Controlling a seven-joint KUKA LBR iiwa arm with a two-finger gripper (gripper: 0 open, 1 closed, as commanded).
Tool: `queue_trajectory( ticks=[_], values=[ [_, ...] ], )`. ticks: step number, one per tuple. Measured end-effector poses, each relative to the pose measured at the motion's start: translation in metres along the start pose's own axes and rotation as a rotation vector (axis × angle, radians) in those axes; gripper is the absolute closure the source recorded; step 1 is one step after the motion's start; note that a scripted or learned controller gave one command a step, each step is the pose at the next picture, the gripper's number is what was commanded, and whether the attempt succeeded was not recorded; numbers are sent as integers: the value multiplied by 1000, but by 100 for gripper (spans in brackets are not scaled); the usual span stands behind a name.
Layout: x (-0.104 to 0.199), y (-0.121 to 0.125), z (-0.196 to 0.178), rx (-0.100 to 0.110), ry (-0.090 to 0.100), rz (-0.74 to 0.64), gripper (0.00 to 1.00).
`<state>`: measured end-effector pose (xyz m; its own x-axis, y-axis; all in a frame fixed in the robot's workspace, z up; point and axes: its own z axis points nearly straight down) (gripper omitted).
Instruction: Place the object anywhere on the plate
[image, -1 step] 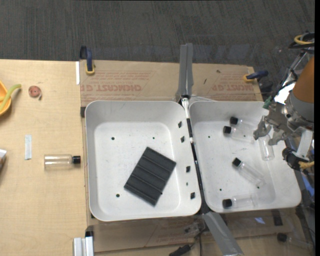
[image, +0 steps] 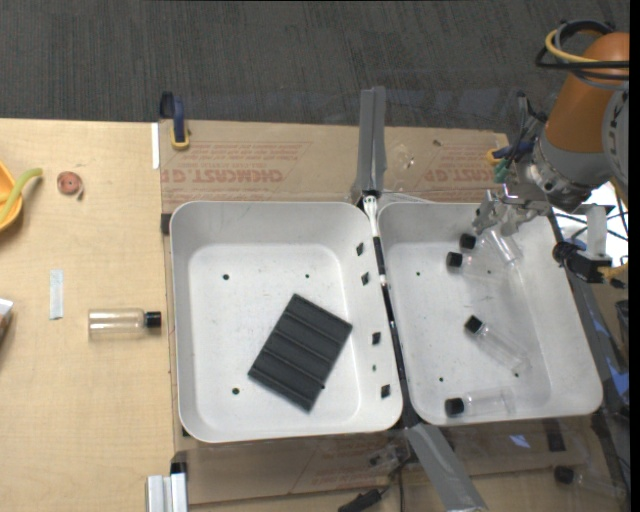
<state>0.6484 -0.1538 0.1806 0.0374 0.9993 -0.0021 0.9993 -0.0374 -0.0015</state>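
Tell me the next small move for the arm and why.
Probably lower the pincer onto the clear bottle at the right bin's far end, since it hovers there and the dark ribbed plate in the left bin bears nothing.

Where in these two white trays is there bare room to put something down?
The left tray has free floor all around the dark ribbed plate, widest along its far wall. The right tray is crowded: clear bottles are scattered through it, and the gripper hangs over its far corner.
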Motion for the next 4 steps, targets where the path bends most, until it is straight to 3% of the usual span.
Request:
queue_trajectory(
  ticks=[1,2,3,4],
  values=[
    [120,6,-93,-1,0,-188,100],
    [174,1,-28,0,1,-343,100],
    [82,8,-120,-3,-1,-496,100],
    [152,-34,-60,0,1,-711,100]
  ],
)
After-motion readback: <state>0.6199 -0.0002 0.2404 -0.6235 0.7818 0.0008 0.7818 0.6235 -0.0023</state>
